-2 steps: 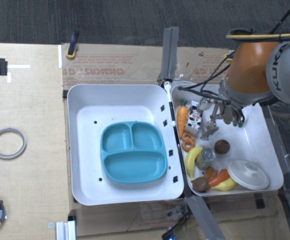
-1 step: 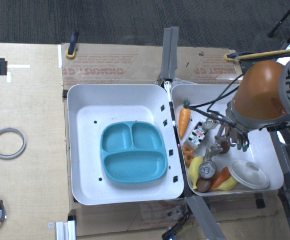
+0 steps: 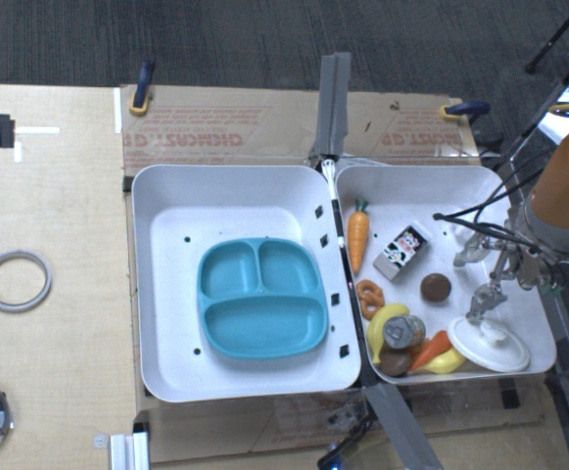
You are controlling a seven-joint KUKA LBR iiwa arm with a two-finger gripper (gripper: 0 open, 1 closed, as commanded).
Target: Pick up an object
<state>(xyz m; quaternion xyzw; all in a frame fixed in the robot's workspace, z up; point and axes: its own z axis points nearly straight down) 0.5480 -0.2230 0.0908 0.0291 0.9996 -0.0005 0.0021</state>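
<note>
My gripper hangs low over the right side of the right bin, reaching in from the right. It is just above the near edge of a white disc that lies at the bin's front right. A brown ball lies a little to the gripper's left. Further left are a cow-print carton, an upright orange carrot and a pretzel. At the bin's front sit a yellow banana, a grey can and a small carrot. I see nothing held in the gripper.
The left bin holds a blue divided plate. A metal divider bar runs between the bins at the back. Cables trail from the arm over the right bin's rear corner. A grey tape ring lies on the bench at left.
</note>
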